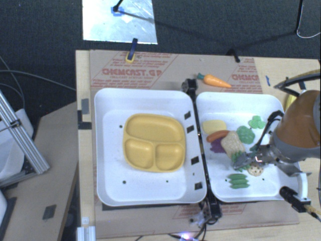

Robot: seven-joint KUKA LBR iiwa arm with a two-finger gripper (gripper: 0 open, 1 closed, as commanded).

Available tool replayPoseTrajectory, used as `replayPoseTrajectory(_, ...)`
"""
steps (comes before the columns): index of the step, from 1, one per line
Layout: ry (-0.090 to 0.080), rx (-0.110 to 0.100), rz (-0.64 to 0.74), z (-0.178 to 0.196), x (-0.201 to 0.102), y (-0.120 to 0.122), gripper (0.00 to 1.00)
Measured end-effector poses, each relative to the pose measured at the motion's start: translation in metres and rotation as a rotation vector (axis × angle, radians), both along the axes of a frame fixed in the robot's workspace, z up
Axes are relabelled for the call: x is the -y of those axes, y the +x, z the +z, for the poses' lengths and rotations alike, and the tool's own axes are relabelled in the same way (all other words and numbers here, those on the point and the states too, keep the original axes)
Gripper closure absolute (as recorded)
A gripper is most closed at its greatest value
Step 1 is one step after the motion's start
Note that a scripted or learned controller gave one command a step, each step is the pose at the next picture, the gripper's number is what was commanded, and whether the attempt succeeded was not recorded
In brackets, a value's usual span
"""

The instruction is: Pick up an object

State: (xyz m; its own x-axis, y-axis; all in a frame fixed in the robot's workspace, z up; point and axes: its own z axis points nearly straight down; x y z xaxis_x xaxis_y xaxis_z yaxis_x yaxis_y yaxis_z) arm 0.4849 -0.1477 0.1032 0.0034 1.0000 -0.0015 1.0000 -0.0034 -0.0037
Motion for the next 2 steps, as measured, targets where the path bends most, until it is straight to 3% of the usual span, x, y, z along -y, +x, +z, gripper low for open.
replayPoseTrajectory(1,0.002,0.011,0.004,-0.015,0.057,0.034,0.0)
replayPoseTrajectory(2,0.001,0.022,0.006,-0.002,0.055,0.037,1.0)
